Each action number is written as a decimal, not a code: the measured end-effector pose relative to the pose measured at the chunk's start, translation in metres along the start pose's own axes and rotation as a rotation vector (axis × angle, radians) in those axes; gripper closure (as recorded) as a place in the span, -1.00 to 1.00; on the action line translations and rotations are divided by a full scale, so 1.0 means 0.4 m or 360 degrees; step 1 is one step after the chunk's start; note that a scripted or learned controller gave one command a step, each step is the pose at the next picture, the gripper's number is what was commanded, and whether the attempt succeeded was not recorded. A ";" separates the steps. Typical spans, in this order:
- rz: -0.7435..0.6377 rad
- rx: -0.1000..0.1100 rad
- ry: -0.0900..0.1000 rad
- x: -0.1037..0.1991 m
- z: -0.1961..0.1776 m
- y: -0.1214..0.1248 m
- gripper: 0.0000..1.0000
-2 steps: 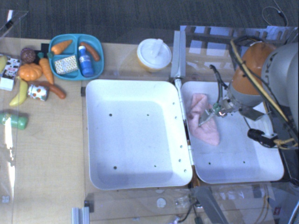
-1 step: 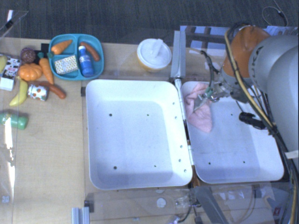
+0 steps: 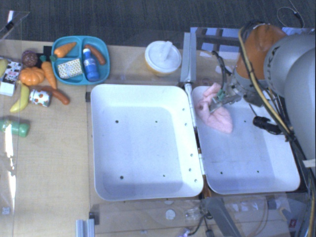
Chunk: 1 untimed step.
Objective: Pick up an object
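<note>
A pink, soft-looking lump [image 3: 220,118] lies in the far left corner of the right white bin [image 3: 256,174]. The gripper [image 3: 218,100] reaches in from the right and sits low on the lump's upper part, touching or nearly touching it. The grey arm with its orange band [image 3: 261,43] rises behind it at the upper right and hides the bin's far right corner. The gripper's tip is small and dark against the pink lump.
The left white bin [image 3: 143,142] lies beside the right one. Behind it stand a white lidded cup [image 3: 163,57] and a blue divided plate [image 3: 81,59] of toy food. More toy food [image 3: 37,85] lies on the bench at the far left. A black cable piece [image 3: 266,124] hangs over the right bin.
</note>
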State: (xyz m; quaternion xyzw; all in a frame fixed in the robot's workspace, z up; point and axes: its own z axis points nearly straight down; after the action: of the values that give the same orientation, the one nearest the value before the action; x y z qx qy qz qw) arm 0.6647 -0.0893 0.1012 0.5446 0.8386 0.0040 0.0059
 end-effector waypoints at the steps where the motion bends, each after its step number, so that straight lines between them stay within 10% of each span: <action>1: 0.0000 0.0001 -0.0001 -0.001 0.000 -0.001 -1.00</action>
State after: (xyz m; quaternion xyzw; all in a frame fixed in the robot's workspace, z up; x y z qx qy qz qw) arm 0.6646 -0.0899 0.1011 0.5446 0.8387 0.0036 0.0059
